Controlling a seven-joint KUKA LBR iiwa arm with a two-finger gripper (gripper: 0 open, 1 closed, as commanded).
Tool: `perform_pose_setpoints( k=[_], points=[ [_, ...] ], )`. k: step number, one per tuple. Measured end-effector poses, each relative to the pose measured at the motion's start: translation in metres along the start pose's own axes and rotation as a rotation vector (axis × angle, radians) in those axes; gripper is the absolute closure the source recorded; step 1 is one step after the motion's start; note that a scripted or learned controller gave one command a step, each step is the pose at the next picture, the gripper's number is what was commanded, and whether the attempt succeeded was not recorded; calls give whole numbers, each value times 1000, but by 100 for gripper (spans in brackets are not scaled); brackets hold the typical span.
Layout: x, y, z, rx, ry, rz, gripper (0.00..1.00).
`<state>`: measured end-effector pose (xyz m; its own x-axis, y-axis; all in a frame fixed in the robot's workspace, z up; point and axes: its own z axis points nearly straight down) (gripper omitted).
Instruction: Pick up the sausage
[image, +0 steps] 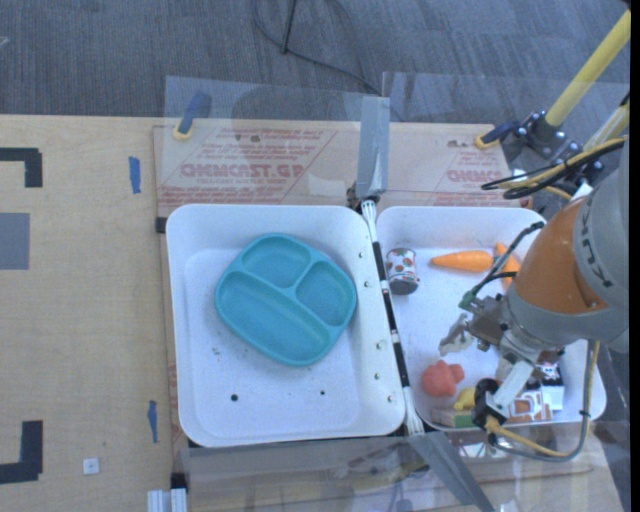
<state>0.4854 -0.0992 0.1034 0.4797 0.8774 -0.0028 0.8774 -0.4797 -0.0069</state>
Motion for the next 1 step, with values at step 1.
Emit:
perform_pose_setpoints(
  k=[1],
  points=[
    [-19,8,15,-4,11,-62,0]
  ],
)
